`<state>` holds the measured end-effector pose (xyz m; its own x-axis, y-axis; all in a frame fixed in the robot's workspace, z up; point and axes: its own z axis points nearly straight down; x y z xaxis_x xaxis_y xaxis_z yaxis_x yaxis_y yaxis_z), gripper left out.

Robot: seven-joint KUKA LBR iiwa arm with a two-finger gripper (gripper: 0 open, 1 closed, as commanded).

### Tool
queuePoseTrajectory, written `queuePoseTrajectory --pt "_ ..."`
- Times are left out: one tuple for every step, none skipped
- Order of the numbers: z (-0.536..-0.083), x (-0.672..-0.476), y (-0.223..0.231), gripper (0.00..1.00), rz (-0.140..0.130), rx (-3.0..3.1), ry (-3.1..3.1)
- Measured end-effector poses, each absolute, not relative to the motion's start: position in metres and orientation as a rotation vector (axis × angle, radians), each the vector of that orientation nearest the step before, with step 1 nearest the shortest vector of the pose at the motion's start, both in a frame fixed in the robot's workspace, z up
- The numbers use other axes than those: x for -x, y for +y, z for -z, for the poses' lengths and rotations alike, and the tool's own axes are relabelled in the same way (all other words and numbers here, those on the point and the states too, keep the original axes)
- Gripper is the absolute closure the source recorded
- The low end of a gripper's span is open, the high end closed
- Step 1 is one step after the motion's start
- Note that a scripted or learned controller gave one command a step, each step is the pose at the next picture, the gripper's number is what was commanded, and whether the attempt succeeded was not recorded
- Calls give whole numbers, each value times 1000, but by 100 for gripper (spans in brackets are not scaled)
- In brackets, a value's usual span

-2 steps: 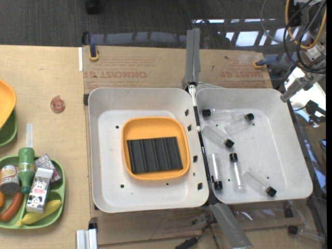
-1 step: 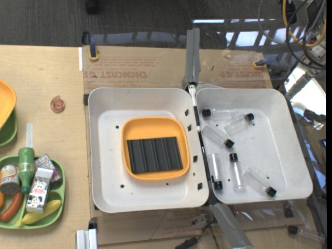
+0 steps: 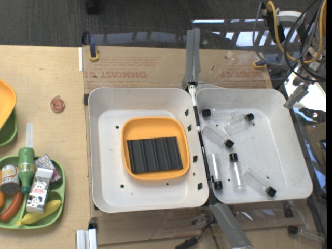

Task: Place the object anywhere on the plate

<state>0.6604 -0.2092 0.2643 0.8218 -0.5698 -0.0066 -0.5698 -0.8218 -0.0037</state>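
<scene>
Nearest, at the left, a glossy green compartment tray was seen on a pale wooden tabletop. It was loaded with toy food: a green bottle, a small can, a printed carton, a red sausage and a yellow banana.

Beyond it, two shallow white plastic bins with rounded corners were set side by side, their rims touching. In the left bin a smooth orange-yellow plate, a rounded square in shape, was placed near the middle. A dark grey ribbed slab, rectangular and matt, lay flat on the plate and covered most of its floor. In the right bin several clear cylindrical vials with black caps were scattered at different angles, all lying on their sides and well apart from the plate.

Further back, a flattened sheet of brown printed cardboard was spread under the bins, and a small pink round item rested on the tabletop. Farthest, dark carpet was visible, and yellow and black cables were looped at the upper right.

The arm's pose could not be made out, and whether the claw was open or closed could not be told.
</scene>
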Motion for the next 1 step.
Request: queuePoseTrajectory --pt "-271 -660 -220 0 -5 3099 462"
